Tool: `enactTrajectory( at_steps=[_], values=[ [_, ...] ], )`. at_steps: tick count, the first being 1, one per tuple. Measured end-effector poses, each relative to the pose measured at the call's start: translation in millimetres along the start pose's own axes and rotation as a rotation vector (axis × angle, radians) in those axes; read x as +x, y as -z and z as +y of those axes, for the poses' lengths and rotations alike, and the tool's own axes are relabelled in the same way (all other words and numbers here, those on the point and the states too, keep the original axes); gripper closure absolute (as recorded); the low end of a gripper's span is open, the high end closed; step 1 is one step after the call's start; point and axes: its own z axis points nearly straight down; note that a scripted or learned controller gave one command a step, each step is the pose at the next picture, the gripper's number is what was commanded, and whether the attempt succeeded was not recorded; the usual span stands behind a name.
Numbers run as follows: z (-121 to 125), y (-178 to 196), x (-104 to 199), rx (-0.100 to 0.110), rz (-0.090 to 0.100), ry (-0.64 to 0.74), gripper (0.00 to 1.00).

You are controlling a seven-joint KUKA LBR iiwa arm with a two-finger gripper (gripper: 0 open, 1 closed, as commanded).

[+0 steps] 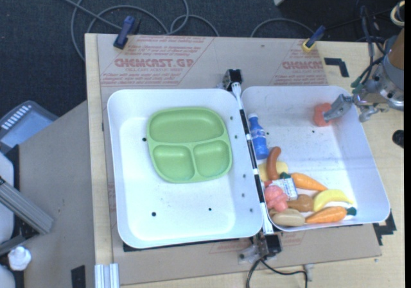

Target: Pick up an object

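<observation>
"CHEMCAST GP" in red on the brown board (pixel 154 62), printed again partly near its right (pixel 302 65)

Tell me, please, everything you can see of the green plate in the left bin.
The green plate is a pale green, rounded-square tray that looks like matte plastic. It is divided into three compartments: one wide one along the far side and two smaller ones side by side nearer the camera. It lies flat and right side up in the left bin, towards its far half, slightly turned. Nothing lies in it.
</observation>
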Motion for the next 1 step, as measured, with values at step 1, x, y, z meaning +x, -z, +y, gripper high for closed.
enactTrajectory(
  at_steps=[1],
  values=[
    [56.6,-100.5,28.4,0.002,0.002,0.001,0.0]
  ],
)
